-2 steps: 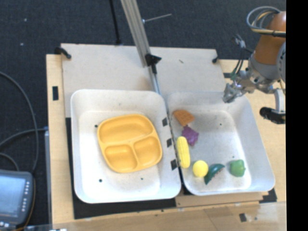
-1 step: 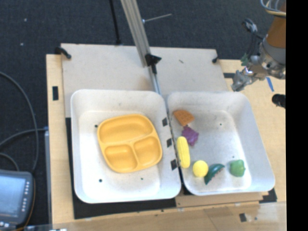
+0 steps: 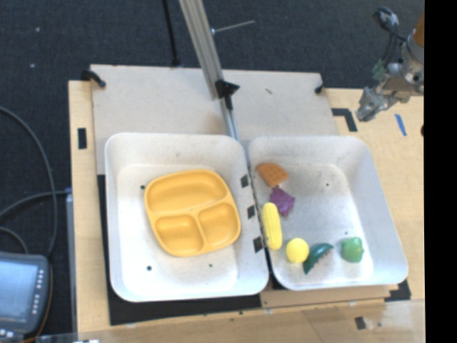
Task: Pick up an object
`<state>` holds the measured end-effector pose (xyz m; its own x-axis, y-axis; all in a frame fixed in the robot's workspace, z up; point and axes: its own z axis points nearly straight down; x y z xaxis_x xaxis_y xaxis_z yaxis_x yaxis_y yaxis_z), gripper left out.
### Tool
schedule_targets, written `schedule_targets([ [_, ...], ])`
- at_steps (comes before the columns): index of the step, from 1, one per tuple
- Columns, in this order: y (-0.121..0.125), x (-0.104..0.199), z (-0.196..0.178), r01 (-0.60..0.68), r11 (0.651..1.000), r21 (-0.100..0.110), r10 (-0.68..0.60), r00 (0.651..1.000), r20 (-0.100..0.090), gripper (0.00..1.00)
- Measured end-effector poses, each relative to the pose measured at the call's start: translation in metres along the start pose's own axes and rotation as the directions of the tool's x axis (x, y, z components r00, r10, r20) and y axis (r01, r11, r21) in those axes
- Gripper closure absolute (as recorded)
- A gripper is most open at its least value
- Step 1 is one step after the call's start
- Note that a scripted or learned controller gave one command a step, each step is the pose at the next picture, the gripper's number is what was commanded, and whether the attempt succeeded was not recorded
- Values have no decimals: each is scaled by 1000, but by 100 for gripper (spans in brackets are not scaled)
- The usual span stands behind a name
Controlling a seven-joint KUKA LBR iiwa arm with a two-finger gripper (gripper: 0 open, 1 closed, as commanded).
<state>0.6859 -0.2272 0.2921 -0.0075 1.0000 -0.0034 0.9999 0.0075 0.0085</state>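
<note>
Tray first: yellow three-compartment plastic tray [image 3: 193, 211] sits in left shallow white bin [image 3: 121, 191]. Right white bin [image 3: 371, 191] holds orange piece [image 3: 272, 174], purple toy [image 3: 283, 201], yellow corn cob [image 3: 271, 225], yellow ball [image 3: 297, 250], dark teal piece [image 3: 315, 255], green toy [image 3: 351, 249]. Claw [image 3: 374, 104] hovers over bench [image 3: 285, 98] beyond right bin's far corner, holding nothing; can't tell how wide.

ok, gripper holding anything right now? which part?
Nothing held. The gripper sits outside the bins, over the bench, with no object at it.

right bin [image 3: 371, 166] — right half open | toys [image 3: 272, 224] crowd left wall, front
</note>
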Motion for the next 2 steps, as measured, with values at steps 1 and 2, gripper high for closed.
schedule_targets([
  [1,-5,46,15,-3,1000,8,3,1000,-3,100],
  [2,-13,100,9,-1,1000,7,1,1000,-4,100],
])
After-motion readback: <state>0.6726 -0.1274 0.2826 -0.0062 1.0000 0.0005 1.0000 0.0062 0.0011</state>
